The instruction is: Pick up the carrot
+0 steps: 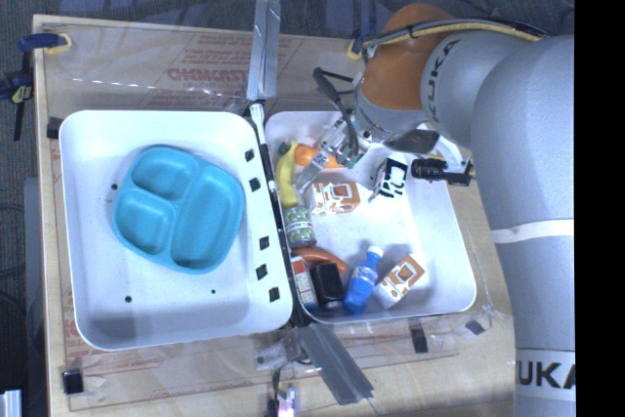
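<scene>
claw (322, 161) low in the right bin's far-left corner, its fingers either side of an orange piece that looks like the carrot (306, 154); a firm grip cannot be told.

two white bins sit side by side on the bench: the left bin (88, 210) carries one blue divided tray (181, 207) with three compartments; the right bin (454, 239) carries a yellow banana (285, 179) along its left wall, one small jar (299, 228), two orange-and-white cartons (337, 197) (402, 277), one blue bottle (362, 279) near the front edge, an orange-red item (320, 259) and a dark object (326, 283) beside it, both hard to make out. the grey arm (508, 132) covers the bin's far-right corner. the bench (146, 63) is pale board with faint red print; dark carpet lies beyond.
</scene>
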Controlling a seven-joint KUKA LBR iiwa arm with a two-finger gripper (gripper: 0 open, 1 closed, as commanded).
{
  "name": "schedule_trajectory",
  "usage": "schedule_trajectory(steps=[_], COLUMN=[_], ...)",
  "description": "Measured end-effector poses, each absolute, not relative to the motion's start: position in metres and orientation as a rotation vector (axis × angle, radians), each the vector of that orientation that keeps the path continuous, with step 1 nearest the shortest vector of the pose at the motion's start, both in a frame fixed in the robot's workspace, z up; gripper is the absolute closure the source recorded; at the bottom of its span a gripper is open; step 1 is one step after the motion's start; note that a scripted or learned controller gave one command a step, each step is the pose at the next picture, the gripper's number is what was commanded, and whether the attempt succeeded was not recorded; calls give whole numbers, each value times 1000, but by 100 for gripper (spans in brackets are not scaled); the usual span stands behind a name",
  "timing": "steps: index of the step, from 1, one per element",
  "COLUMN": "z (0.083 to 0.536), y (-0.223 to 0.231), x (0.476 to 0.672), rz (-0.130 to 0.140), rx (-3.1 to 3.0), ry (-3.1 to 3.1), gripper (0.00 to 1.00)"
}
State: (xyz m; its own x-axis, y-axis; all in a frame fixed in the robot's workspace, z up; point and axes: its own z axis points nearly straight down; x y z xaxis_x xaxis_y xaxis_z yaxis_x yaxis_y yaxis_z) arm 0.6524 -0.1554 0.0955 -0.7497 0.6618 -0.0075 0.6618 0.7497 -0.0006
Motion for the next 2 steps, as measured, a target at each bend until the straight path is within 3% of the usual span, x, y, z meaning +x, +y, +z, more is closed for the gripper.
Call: schedule_trajectory(steps=[1, 2], z=[106, 199], y=[-154, -104], x=[653, 633], rz=[-5, -1], rx=[1101, 1203], ry=[2934, 2901], gripper=[100, 100])
